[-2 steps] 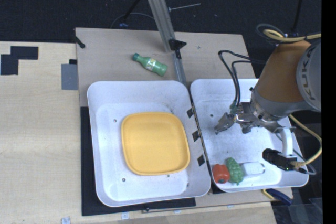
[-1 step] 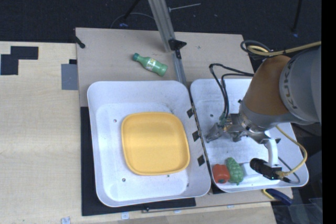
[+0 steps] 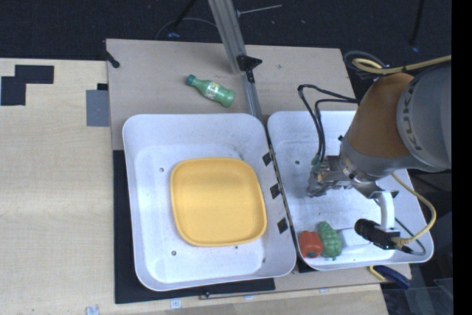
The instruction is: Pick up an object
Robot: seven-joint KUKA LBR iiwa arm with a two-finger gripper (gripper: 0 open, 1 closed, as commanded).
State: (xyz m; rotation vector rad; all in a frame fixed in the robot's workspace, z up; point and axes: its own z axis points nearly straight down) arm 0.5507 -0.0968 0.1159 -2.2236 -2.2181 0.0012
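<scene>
Objects to pick lie in the right bin (image 3: 295, 136): a red piece (image 3: 310, 243) touching a green piece (image 3: 330, 240) near its front wall. My gripper (image 3: 322, 184) hangs above them; how it stands, I cannot tell. I should descend squarely, clear of the wall. Open floor lies behind.

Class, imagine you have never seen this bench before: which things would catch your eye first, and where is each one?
The big yellow plate lies flat in the middle of the left bin and draws the eye first. Next comes the grey arm with its orange band, leaning over the right bin, where a red and a green object lie close together near the front edge. A small green bottle lies on its side on the bench behind the bins.
</scene>
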